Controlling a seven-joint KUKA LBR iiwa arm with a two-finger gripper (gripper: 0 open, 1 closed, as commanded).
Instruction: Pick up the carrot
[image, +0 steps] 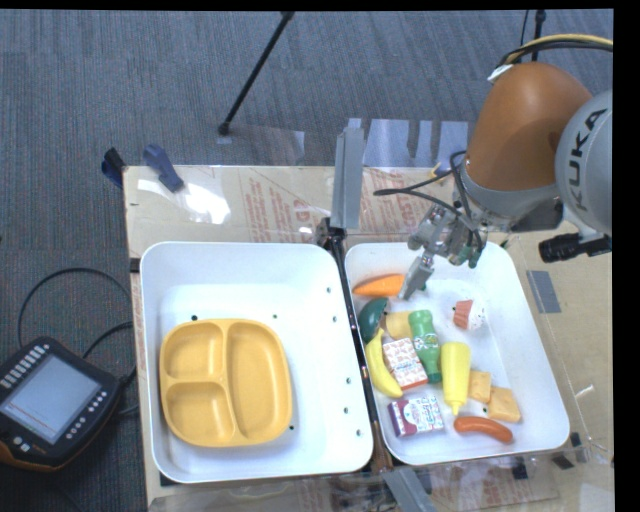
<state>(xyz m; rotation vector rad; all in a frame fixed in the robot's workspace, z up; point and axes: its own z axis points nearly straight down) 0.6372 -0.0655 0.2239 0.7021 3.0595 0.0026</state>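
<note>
While the grey arm (530, 130) reaches in over the right bin (530, 330), its pincer (415, 285) hangs just beside the carrot (378, 286), at the carrot's right end, with one thin finger (418, 272) pointing down toward it; whether the fingers are spread or pressed together I cannot tell. The carrot lies in the bin's upper-left corner, nothing pinching it. Just below the carrot sit a dark green vegetable (372, 316) and a banana (380, 368), then a green bottle (426, 345) and a yellow bottle (455, 372). A sausage (484, 428) lies well apart from the carrot. Left of the carrot, the other bin (250, 270) holds a yellow divided plate (226, 382).
</note>
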